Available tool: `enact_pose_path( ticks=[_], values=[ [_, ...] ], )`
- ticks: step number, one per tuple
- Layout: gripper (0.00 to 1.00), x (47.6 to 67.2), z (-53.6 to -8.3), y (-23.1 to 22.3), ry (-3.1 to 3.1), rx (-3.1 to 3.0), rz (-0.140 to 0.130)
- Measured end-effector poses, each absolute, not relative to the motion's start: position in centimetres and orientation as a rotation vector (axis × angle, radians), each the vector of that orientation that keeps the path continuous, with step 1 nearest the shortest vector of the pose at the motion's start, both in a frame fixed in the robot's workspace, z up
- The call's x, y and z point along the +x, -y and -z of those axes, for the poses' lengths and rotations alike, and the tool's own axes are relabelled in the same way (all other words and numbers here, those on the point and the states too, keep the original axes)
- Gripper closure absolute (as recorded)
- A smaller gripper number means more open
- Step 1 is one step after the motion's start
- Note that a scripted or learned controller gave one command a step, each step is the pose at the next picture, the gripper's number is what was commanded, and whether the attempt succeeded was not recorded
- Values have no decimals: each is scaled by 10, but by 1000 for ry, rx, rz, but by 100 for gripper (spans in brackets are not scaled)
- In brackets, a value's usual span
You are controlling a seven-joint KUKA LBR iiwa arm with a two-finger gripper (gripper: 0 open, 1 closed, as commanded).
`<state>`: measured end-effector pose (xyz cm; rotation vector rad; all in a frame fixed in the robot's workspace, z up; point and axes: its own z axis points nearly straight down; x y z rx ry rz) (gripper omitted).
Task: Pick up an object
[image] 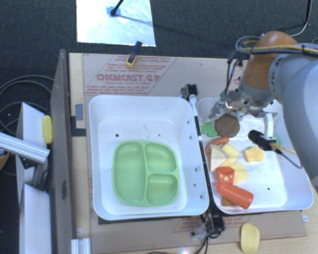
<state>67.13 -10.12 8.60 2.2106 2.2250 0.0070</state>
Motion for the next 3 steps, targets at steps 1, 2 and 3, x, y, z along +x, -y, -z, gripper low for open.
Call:
enact_pose_path(
  ticks=[1, 2, 3],
  values=[
    [0, 660, -88, 128, -2221, 2219, -1],
    [0, 670, -86, 146, -2220, 2217, -5],
    [0, 635, -85, 136, -2221, 2220, -1]
  ],
)
